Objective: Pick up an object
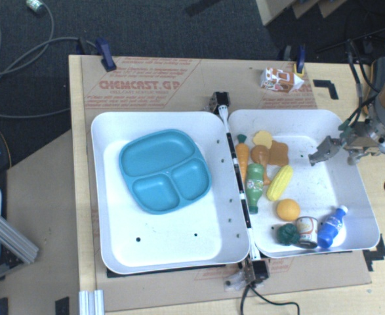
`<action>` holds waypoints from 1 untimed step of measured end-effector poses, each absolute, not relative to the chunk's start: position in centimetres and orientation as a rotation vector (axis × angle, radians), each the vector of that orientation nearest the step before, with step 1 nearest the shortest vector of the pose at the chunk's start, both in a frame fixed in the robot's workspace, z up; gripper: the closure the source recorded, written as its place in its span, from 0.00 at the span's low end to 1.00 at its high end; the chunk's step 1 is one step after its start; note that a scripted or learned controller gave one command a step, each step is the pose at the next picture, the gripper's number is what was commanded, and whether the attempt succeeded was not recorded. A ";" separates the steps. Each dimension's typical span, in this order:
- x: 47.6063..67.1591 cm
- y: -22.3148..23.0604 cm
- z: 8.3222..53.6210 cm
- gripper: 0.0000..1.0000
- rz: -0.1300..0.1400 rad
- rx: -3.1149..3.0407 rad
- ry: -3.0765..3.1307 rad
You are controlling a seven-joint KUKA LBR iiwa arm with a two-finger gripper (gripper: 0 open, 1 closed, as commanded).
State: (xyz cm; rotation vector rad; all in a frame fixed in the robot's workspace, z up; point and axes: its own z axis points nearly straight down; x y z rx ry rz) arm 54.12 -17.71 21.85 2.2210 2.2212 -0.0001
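Camera view: gripper [324, 151] hangs over the right bin [356, 195], upper right part, above bare floor. Fingers spread wide, nothing between them. Arm enters from the right edge.

The toys sit well to the left and below it, crowded along the bin's left wall and front edge. No object is named, so any will do.

Candidates:
- Corn cob [279, 182]: lies tilted, just beside the green bottle [254, 186]. Likely hollow plastic, light, stiff, ribbed skin gives some bite. Grasp across the middle, fingers square to its long axis.
- Orange [288, 209]: sits apart from the rest, best clearance. Round and smooth, probably slips out unless the fingers close on its widest line.
- Blue bottle [332, 227]: lies on its side touching the small can [305, 230], near the front rim. Little finger room on the can side.
- Carrot [243, 155]: close against the left wall, poor access.

Judgement: orange or corn is the easiest pick. All look light and rigid, none fragile. Main risk is a squirt-out on smooth curved plastic.

Left bin [107, 176] holds a blue divided plate [164, 170].
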 end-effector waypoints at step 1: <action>48.0 -11.3 8.9 0.00 -0.011 2.232 2.237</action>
